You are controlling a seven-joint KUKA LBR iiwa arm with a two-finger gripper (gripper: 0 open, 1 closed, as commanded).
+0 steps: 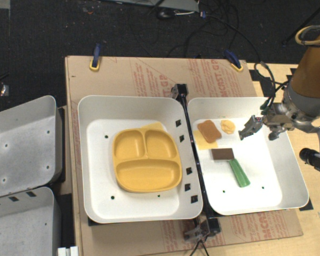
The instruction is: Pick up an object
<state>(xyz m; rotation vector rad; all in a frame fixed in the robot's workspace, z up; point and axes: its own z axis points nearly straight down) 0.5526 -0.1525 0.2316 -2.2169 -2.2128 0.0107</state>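
The right bin [272,196] holds a brown bread-shaped piece [208,130] on a pale yellow flat piece [201,142], a small yellow-orange lump [228,126], and a green-handled tool with a dark brown head [232,165]. My gripper [262,128] hangs over the upper right part of that bin, to the right of the yellow lump. Its two dark fingers are spread apart with nothing between them. The left bin [96,196] contains a yellow divided plate [147,160].
Both bins sit on a cardboard sheet [149,73] clamped at its far edge. White panels [21,143] lie off to the left. The arm's grey body and orange band [309,63] rise at the right edge. Cables run across the dark floor behind.
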